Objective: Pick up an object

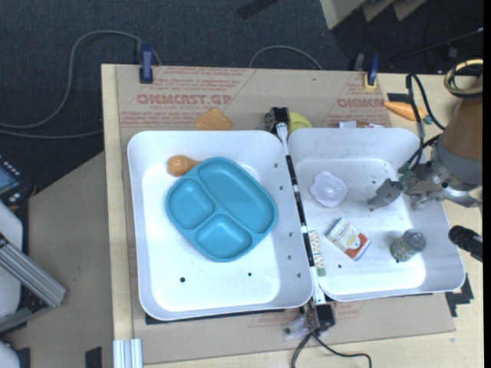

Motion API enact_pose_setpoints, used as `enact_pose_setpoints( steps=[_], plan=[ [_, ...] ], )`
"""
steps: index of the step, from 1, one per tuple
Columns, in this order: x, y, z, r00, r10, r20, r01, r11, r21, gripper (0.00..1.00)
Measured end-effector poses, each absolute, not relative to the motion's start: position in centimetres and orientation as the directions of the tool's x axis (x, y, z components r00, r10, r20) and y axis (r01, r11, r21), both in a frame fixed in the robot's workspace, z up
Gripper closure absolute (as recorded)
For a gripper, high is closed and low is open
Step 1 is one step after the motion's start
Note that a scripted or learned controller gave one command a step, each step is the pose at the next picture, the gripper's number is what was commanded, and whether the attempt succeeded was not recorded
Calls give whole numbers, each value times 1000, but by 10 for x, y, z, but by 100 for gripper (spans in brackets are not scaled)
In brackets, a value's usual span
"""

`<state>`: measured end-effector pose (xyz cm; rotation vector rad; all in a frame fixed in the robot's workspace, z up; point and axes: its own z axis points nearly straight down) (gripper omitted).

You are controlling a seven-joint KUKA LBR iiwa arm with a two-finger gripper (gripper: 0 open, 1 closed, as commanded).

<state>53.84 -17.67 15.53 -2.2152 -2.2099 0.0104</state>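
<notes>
My gripper (383, 196) hangs over the right bin (430, 278), in its upper right part, on the arm that comes in from the right. Just left of the gripper lies a clear plastic cup (328, 188), apart from it. A small white and red packet (347, 238) lies nearer the front of that bin. A grey-green lump (406, 245) rests to the right of the packet, below the gripper. In the left bin (153, 282) sits a blue divided plate (220, 207) with a small orange ball (179, 165) at its upper left.
Outside the bins along the back lie an orange piece (212, 119), a yellow object (298, 121) and an orange carrot shape (403, 110). Blue clamps (146, 60) hold the board. Cables run at the right by the arm.
</notes>
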Motion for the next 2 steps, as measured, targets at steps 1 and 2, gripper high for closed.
enact_pose_setpoints(
  steps=[1, 2],
  plan=[
    [547, -107, 165, -7, 1000, 4, 1000, 7, -2, 0],
    [506, -111, 83, 4, 1000, 4, 1000, -4, 2, 0]
  ],
)
